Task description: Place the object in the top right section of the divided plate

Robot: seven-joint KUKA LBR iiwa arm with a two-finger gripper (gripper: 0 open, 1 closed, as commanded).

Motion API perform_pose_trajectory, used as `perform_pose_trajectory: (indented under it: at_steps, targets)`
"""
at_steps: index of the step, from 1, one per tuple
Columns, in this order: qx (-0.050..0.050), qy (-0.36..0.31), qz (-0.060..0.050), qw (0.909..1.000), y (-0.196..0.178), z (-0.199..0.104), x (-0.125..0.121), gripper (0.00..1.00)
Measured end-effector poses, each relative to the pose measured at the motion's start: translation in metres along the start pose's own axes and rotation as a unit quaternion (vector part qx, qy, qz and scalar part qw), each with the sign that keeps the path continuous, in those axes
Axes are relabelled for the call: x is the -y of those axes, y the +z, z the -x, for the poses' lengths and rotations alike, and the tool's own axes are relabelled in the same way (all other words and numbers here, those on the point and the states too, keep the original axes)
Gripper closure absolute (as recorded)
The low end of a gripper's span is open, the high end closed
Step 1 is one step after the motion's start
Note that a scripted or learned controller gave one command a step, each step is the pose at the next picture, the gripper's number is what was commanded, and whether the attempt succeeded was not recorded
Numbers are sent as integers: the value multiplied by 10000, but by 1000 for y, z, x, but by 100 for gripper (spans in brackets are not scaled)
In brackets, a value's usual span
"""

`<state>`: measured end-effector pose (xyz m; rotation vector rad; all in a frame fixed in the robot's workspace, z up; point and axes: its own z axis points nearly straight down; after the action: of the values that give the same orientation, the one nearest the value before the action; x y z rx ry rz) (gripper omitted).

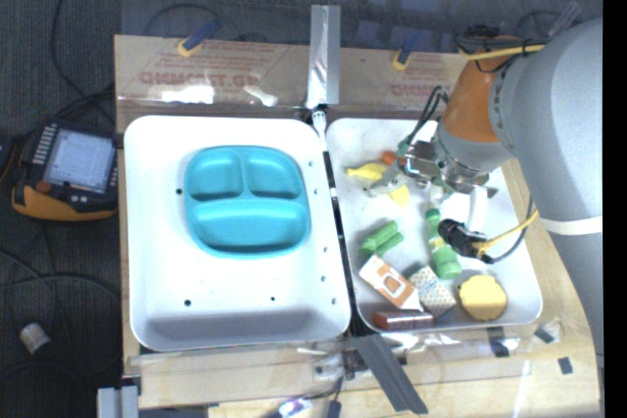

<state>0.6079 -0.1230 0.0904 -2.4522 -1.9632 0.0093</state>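
Hovering over the right bin (529, 303), the gripper (423, 173) is seen near a yellow toy piece (370, 174); its state cannot be told. Piece judged light, rigid, slippery; mid-body pinch is advised. Blue divided plate (247, 199) sits in left bin (157, 308).

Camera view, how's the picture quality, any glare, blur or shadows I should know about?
Camera view: lighting is even and soft; the white bins look bright, nearly washed out, with slight sheen on the blue divided plate; the small items in the right bin are a bit soft and hard to identify; the arm casts only faint shadow.
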Motion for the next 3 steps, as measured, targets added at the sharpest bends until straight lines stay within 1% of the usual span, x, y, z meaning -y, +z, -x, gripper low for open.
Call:
perform_pose_trajectory:
  at_steps: [1, 2, 3]
  targets:
    - [-6, -1313, 106, 9913, 2, 36, 64, 0]
    - [-84, -1903, 121, 9816, 0, 110, 83, 0]
    - [-84, -1903, 121, 9816, 0, 110, 83, 0]
